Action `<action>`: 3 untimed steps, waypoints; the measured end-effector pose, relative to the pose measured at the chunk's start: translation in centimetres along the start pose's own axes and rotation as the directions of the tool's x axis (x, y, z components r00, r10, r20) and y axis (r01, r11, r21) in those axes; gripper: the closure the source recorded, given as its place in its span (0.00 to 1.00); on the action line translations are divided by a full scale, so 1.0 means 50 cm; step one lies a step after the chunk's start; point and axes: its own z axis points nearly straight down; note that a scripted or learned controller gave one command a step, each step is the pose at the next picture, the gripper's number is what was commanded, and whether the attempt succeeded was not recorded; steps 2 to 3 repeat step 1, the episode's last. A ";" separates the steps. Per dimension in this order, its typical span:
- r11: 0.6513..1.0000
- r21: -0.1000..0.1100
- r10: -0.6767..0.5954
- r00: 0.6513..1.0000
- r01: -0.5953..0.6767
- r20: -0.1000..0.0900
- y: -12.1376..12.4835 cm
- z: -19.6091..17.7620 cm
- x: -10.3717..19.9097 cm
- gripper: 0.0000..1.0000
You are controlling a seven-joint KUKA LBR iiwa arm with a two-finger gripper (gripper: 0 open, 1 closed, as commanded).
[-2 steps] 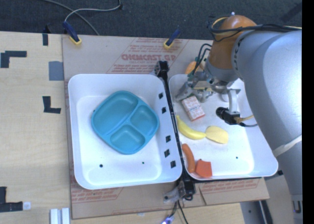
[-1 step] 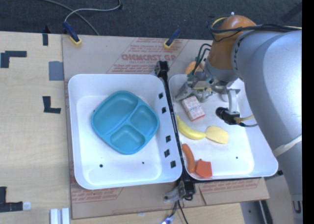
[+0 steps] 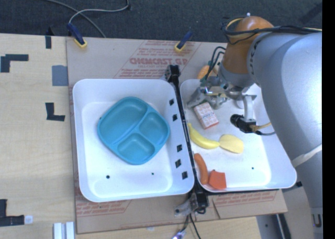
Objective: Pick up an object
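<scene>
— Where do we see the small box (image 3: pixel 205 115)?

— In the right bin (image 3: pixel 272 172), just above the banana (image 3: pixel 202 139). Our gripper (image 3: pixel 213 95) hangs right over it; its state we cannot tell.

— How will it handle?

— Light, stiff cardboard, we judge; take its flat sides.

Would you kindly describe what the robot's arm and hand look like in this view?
The arm is bulky, rounded and smooth grey, with an orange band above the wrist. Dark cables loop over that band. The hand is a compact assembly of grey metal and dark parts.
</scene>
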 end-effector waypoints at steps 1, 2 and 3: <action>1.000 0.000 0.000 1.000 0.000 0.000 0.000 0.000 0.000 0.00; 1.000 0.000 0.000 1.000 0.000 0.000 0.000 0.000 0.000 0.00; 1.000 0.000 0.000 1.000 0.000 0.000 0.000 0.000 0.000 0.00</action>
